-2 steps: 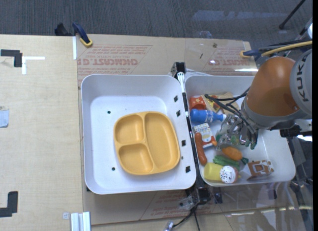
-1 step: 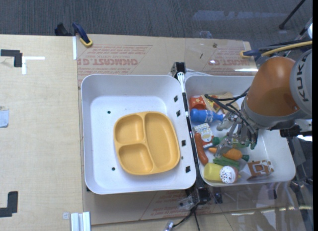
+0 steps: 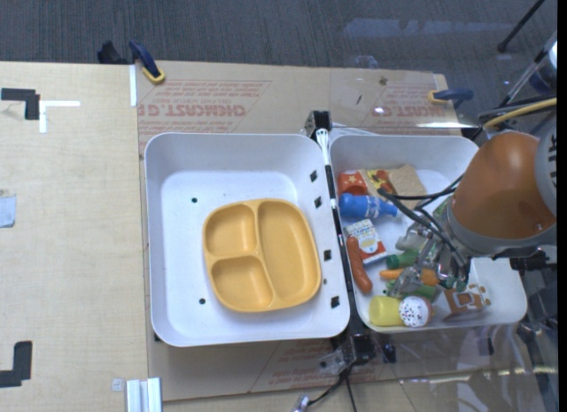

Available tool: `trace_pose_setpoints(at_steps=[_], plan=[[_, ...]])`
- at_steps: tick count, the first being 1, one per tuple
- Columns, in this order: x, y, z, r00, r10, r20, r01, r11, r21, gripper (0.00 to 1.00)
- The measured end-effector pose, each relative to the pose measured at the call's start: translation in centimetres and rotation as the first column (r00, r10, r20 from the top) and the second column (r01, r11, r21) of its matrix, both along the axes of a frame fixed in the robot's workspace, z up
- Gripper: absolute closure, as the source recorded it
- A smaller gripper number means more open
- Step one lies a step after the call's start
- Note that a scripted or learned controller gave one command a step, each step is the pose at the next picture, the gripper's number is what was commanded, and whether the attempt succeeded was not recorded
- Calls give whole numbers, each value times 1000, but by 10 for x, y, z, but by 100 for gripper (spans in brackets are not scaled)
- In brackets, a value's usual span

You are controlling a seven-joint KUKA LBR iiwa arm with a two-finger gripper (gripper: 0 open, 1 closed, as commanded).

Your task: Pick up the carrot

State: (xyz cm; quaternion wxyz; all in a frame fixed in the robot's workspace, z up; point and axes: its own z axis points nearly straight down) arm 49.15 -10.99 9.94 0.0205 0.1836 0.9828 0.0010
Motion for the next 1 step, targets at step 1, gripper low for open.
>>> trace_pose_setpoints(at_steps=[1], plan=[[-2,-10,-1,995,-95,-7,95,995,8,0]])
